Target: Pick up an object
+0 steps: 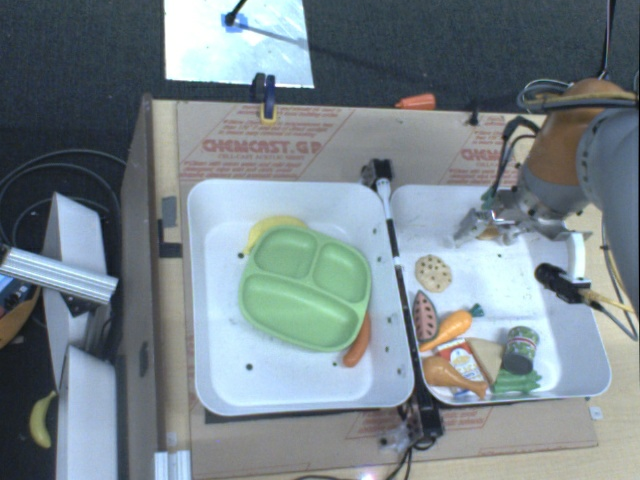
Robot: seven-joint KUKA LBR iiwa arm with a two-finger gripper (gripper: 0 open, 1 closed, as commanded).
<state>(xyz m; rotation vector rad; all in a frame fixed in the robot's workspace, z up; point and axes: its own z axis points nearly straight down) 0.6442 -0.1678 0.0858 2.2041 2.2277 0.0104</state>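
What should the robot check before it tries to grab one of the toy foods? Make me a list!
1. Gripper above the right bin: ok.
2. Anything between its fingers: cannot tell.
3. Cookie lying apart from other toys, easy target: ok.
4. Carrot, watermelon slice and can crowded together: not ok.
5. Green tray covers part of the yellow thing in the left bin: not ok.

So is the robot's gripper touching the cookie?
Apart. The camera view shows the gripper up near the right bin's back, with bare white bin floor between it and the cookie, which lies lower down by the divider.
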